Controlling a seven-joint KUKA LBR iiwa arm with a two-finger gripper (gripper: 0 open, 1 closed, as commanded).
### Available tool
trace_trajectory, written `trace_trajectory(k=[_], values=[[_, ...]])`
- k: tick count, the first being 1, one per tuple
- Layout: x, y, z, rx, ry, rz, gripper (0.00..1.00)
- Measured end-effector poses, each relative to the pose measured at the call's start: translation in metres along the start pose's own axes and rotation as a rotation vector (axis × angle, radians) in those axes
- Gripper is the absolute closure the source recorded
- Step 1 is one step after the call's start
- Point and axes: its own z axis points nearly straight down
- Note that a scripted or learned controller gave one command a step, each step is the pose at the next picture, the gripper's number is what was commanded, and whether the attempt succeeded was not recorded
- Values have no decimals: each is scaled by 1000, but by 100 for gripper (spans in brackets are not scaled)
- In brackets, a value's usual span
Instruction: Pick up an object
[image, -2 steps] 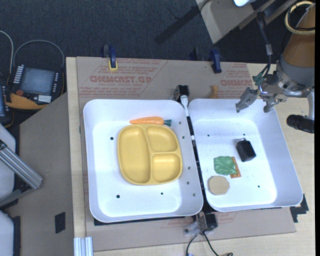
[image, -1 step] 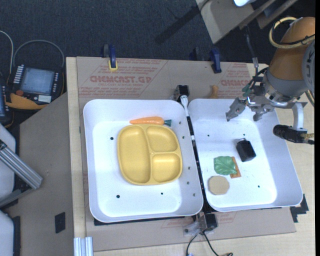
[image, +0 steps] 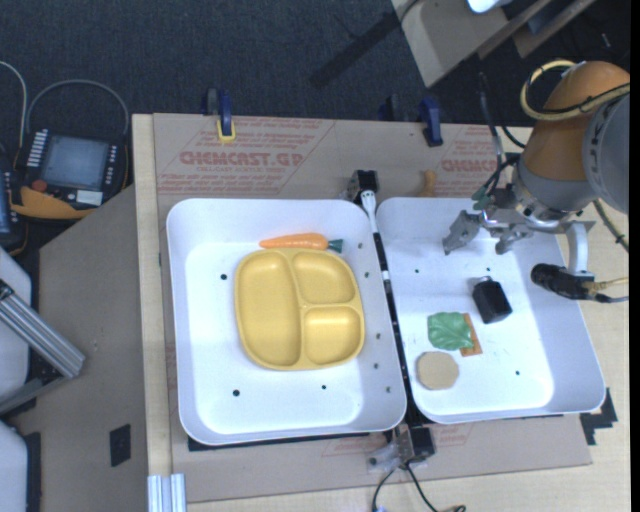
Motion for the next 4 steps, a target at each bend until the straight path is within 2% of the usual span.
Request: trace_trajectory(k=[1, 2, 4], values=[[1, -1, 48, 1, 1, 0, 0], [0, 1, 34, -7, -1, 0, 100], [4, -1, -56, -12, -3, 0, 100]])
